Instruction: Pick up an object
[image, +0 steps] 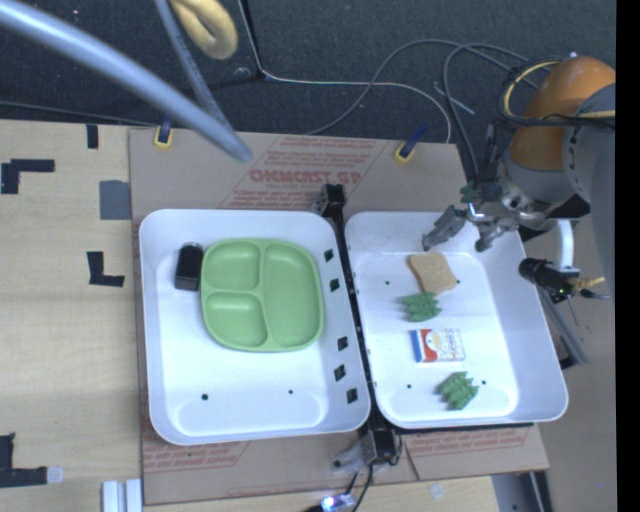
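The hand (466, 228) hangs released, grasping nothing, at the right bin's (530, 330) twelve o'clock edge. The tan sponge (432, 272) lies just beside it at seven o'clock; descending straight risks striking the rim.

Red printed lettering runs across the brown cardboard sheet (300, 165) lying under the two white bins, but it is too faint and blurred to read. A small card (437, 346) in the right bin (530, 350) carries a red and blue design; its wording is too small to read.
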